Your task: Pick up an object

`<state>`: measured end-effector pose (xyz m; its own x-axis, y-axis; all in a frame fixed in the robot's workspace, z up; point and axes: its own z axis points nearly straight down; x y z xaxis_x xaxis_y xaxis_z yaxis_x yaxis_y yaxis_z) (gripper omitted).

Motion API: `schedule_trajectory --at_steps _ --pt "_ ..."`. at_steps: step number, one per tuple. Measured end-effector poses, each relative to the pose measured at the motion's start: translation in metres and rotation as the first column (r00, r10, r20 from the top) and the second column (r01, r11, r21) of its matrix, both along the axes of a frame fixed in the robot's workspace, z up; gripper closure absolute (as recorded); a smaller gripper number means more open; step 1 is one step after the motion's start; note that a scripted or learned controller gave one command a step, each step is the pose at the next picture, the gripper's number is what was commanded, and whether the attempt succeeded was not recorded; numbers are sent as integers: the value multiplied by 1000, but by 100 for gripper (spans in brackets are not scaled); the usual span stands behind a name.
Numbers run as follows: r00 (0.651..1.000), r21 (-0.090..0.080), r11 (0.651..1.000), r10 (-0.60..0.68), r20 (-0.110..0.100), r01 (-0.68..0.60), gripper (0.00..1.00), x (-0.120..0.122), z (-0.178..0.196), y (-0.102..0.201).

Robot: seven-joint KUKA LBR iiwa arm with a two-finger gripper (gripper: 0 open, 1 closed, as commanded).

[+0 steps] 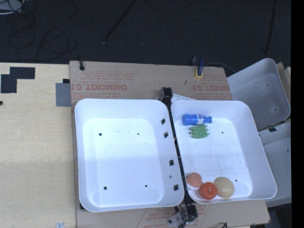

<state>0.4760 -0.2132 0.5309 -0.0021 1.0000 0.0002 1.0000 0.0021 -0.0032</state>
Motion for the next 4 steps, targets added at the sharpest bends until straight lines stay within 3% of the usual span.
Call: schedule_trajectory --at_steps 3,4 --pt "1000 0 1000 0 2 0 0 0 7 11" --pt "1000 -1 1000 -3 2 3 0 0 6 -1"
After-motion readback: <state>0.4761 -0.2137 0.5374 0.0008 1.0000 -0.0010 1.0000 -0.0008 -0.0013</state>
